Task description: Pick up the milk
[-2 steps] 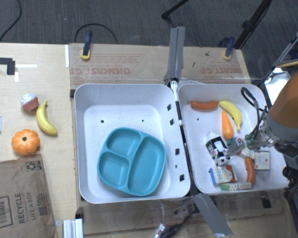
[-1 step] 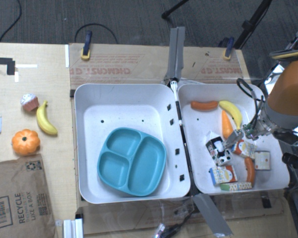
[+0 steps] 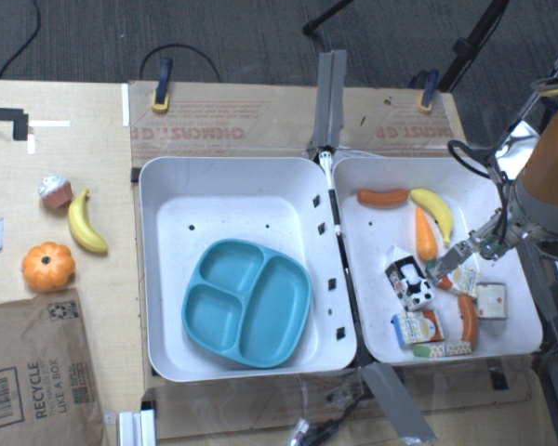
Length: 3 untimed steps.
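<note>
The claw (image 3: 437, 269), grip state unclear, reaches leftward just beside the milk (image 3: 409, 282).

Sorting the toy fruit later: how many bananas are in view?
2. One banana lies in the right bin, near its far edge; the other banana lies on the bench left of both bins.

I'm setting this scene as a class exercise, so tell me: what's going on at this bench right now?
A grey robot arm reaches into the right bin, its gripper low beside the black-and-white milk carton, which lies among toy food: a banana, sausage and carrot. The milk isn't visibly held. The left bin holds a blue divided tray.
</note>
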Motion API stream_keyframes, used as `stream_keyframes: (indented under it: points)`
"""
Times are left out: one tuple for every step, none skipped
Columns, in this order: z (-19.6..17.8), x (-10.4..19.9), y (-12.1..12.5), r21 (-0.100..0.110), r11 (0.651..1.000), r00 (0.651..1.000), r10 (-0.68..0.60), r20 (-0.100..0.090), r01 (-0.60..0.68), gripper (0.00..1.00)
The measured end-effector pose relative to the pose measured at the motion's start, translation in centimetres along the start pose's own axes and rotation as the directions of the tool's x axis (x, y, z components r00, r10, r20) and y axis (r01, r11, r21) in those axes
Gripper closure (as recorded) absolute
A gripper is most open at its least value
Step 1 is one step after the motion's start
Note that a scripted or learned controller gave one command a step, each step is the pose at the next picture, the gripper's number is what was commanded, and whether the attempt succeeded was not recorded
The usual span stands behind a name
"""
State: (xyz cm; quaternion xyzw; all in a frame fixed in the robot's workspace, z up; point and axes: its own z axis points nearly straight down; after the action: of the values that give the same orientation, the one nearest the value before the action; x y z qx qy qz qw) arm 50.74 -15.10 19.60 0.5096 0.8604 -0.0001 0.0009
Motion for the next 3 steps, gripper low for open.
stream_keyframes:
  points:
    - [10.5,3.7,-0.4,0.001,0.998,0.998,0.056,-0.001,-0.056,0.0]
    - [0.4,6.8,4.7,0.0,1.0,1.0,0.025,0.0,-0.025,0.0]
    - [0.5,6.8,4.7,0.001,1.0,1.0,0.025,-0.001,-0.025,0.0]
